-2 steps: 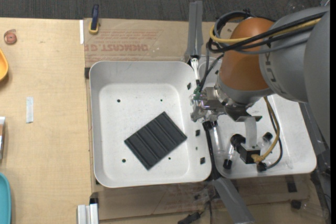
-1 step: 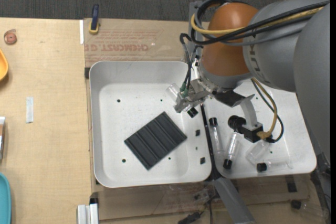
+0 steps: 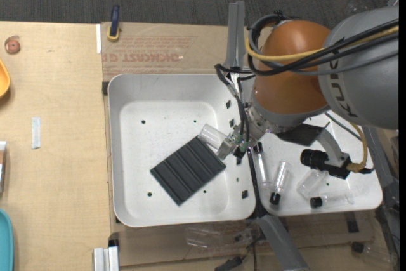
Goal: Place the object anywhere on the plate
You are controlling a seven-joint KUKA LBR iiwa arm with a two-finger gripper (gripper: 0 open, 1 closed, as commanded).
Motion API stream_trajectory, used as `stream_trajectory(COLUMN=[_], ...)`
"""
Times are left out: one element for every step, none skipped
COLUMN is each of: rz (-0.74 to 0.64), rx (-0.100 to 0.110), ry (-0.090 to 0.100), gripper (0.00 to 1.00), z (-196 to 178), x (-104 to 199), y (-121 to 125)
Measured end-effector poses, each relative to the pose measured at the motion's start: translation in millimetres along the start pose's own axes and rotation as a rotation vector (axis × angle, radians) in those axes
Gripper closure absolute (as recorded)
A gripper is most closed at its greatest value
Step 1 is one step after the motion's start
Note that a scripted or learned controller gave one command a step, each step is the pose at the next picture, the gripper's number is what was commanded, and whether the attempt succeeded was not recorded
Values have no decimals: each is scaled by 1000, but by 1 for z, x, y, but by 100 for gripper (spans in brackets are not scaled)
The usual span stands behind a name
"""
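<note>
Nearest you, the grey arm [image 3: 355, 66] with its orange band [image 3: 295, 76] reaches in from the right and covers much of the right bin.

Left to right:

1. Desk [image 3: 51, 136], pale wood, left of the bins.
2. Left bin [image 3: 120, 155], white and shallow. Your plate [image 3: 188, 169], a dark ribbed rectangle, lies flat and turned at an angle, right of the bin's centre.
3. Claw [image 3: 229, 143], at the plate's upper right corner, near the wall between the bins. A clear plastic object [image 3: 211, 134] sits at its tip, just above that corner. You cannot tell from this angle how the claw's fingers stand, nor whether the object is pinched.
4. Right bin [image 3: 355, 200], white. Clear tubes [image 3: 278, 182] with dark caps lie loose on its floor, beside a black part [image 3: 315, 158].
</note>
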State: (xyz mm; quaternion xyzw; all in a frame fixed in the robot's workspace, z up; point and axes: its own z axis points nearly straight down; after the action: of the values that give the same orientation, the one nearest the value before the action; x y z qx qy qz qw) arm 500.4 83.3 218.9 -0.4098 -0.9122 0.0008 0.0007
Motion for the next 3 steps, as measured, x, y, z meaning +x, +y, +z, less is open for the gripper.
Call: stream_trajectory(rz=[150, 150, 367], rx=[1, 0, 1], ry=[-1, -1, -2], gripper=[100, 0, 0], z=[-40, -40, -58], x=[42, 42, -27], y=[46, 46, 107])
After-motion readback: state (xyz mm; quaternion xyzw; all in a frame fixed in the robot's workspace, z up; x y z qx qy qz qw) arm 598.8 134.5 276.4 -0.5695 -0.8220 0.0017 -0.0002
